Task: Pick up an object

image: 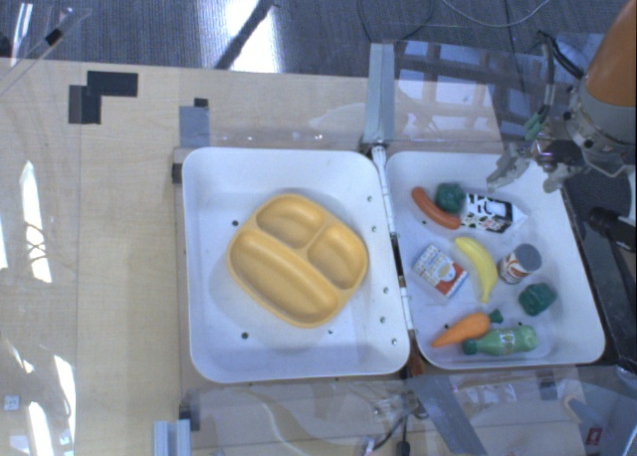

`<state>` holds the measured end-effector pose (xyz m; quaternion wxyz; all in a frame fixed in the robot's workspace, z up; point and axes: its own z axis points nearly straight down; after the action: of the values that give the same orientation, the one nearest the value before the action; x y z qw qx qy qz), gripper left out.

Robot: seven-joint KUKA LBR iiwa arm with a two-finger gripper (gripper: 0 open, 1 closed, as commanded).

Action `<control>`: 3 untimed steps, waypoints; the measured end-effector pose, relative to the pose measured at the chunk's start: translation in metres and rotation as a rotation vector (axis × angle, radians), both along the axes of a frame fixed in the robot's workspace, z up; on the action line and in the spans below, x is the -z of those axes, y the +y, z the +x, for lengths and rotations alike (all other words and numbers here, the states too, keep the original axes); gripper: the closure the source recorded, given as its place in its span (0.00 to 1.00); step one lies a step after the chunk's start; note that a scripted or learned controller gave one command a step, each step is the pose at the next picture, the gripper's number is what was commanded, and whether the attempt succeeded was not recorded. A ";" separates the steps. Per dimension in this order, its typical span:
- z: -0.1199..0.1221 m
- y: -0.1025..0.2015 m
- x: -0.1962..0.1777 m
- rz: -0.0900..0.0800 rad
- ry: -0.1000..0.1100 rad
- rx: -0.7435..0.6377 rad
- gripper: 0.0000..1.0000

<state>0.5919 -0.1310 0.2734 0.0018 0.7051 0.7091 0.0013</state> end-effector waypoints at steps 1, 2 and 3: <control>0.010 -0.021 0.132 0.001 0.002 0.067 0.00; 0.006 0.014 0.185 0.000 -0.006 -0.015 0.00; 0.009 0.016 0.172 0.002 -0.015 -0.017 1.00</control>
<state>0.6009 -0.1146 0.1017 0.0065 0.6991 0.7149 0.0071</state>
